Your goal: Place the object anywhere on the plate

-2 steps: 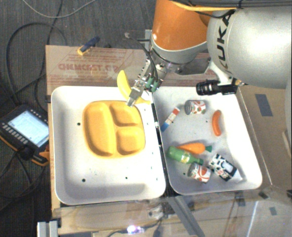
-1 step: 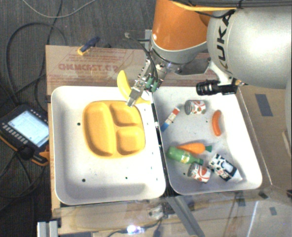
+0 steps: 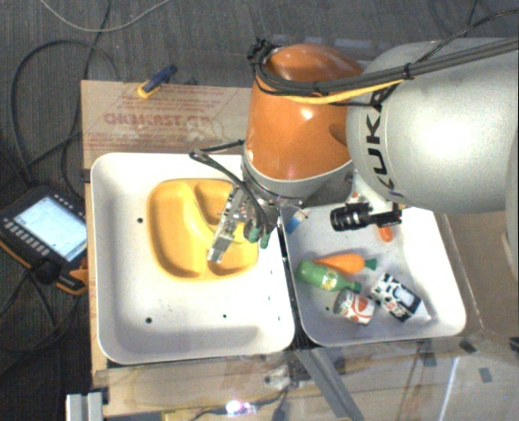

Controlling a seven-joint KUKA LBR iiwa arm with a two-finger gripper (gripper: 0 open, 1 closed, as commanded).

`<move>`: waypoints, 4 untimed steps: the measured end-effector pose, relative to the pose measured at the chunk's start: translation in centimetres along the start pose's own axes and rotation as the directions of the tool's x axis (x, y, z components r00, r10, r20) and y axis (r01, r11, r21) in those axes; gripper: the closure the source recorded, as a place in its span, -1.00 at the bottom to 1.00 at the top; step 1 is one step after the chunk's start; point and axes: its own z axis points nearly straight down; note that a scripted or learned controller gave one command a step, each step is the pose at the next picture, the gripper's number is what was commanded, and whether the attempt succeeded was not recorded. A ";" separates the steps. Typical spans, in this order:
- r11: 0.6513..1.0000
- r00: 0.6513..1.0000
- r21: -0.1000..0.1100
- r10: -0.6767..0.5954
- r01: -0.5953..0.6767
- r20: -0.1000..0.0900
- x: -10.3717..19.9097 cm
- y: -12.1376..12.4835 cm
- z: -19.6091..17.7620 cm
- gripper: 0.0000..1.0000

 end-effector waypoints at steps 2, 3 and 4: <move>0.994 0.994 0.000 -0.112 0.112 0.004 -1.1 -2.4 -2.3 1.00; 0.917 0.917 0.000 -0.399 0.399 0.007 -0.9 0.2 -16.4 1.00; 0.952 0.952 -0.002 -0.305 0.305 0.006 2.0 -2.4 -17.7 1.00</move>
